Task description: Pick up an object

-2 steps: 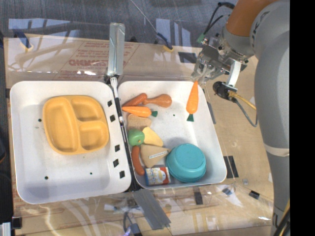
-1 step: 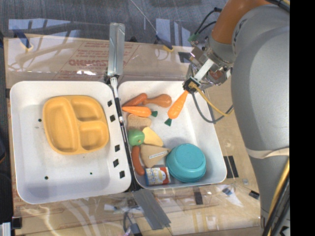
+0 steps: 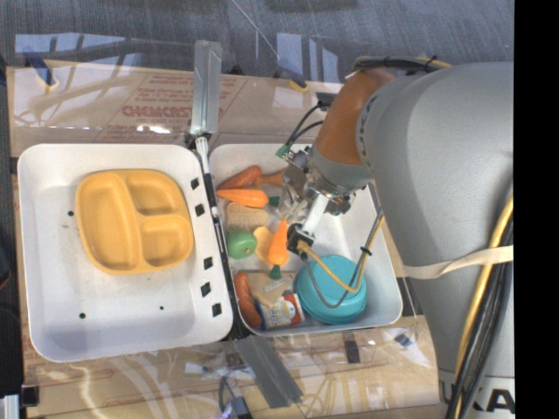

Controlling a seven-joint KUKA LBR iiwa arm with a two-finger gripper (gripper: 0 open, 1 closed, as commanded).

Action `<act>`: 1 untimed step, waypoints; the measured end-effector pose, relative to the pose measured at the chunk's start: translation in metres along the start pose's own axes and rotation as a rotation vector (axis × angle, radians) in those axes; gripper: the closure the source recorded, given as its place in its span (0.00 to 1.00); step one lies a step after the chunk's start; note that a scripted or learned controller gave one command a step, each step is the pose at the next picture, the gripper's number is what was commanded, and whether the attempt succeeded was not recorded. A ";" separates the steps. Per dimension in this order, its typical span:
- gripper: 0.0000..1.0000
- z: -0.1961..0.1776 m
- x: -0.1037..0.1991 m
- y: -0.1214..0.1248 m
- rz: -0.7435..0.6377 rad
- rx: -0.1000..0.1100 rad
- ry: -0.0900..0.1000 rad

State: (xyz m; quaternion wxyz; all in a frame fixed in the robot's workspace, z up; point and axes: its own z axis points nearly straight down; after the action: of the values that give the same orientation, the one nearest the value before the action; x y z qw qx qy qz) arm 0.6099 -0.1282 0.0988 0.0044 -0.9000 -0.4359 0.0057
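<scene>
The right bin [image 3: 377,201] holds several toy foods. An orange carrot [image 3: 244,197] lies near its back left, with a darker carrot [image 3: 242,177] just behind it. A green apple [image 3: 241,244] sits by the left wall, next to a small orange vegetable [image 3: 279,243]. My gripper [image 3: 293,186] hangs low over the back middle of this bin, just right of the carrots. The wrist hides its tips. I see nothing held.
A teal bowl [image 3: 333,291] fills the right bin's front right corner. A small bottle [image 3: 278,305] and a red sausage [image 3: 245,300] lie at the front left, a tan bread piece [image 3: 247,217] behind the apple. A yellow divided plate [image 3: 134,217] lies in the left bin [image 3: 52,312].
</scene>
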 end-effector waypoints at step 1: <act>1.00 -0.035 -0.041 0.020 -0.020 -0.011 0.004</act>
State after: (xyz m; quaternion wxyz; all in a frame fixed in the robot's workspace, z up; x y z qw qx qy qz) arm 0.6009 -0.1730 0.1339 0.0005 -0.8955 -0.4450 0.0013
